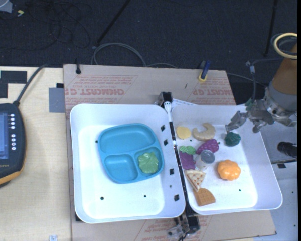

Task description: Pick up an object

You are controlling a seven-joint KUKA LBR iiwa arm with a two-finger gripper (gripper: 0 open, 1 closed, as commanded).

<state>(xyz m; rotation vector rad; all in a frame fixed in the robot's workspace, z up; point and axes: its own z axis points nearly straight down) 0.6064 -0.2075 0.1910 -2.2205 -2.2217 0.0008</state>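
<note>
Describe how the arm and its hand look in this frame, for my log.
The arm comes in from the right edge as a thick grey cylinder with an orange band above the wrist. A pale yellow ring sits above that band. At its end, the hand is a cluster of grey metal links with thin, dark-tipped fingers. A thin dark cable runs beside the wrist.

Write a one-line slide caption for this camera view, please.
End effector poised above a dark green toy in the right bin.
</note>
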